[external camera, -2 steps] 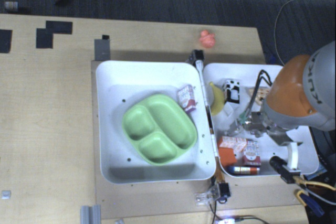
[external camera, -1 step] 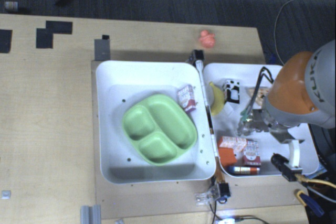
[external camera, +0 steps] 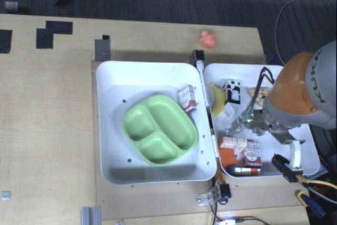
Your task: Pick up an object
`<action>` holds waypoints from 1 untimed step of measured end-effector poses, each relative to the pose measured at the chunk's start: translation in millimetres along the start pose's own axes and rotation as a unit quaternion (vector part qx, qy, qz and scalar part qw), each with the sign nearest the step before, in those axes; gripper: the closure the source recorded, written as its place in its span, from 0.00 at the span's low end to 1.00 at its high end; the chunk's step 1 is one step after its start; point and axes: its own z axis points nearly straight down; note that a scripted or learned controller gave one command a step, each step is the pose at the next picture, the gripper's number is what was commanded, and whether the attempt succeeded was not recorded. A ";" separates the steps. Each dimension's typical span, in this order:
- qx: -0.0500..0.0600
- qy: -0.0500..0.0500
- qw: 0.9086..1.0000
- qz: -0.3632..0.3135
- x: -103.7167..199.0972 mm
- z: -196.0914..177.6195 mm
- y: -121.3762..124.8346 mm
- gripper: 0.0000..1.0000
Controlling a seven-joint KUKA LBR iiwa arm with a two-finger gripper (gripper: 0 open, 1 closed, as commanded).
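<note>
Arm: grey KUKA arm (external camera: 305,92) with its orange band is hanging nearest the lens, reaching over the right bin (external camera: 310,166).
Claw: claw (external camera: 247,121) is hovering above the clutter; spread or pressed together, cannot tell.
Targets: red packet (external camera: 231,144), yellow piece (external camera: 217,98), black-and-white item (external camera: 232,91) are lying in the right bin.
Risk: crowded items are likely causing a slip or double grab.
Count: 2 bins, 1 green divided plate (external camera: 159,128) in the left bin (external camera: 110,113), 1 pink toy (external camera: 208,38) on the worktop (external camera: 47,129).

My arm (external camera: 303,89) hangs over the right bin (external camera: 311,168), where packets (external camera: 239,146) crowd its left side; the left bin (external camera: 105,113) holds a tray (external camera: 159,128).
</note>
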 end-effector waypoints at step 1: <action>0.009 0.001 1.000 0.001 -8.7 33.6 46.6 0.00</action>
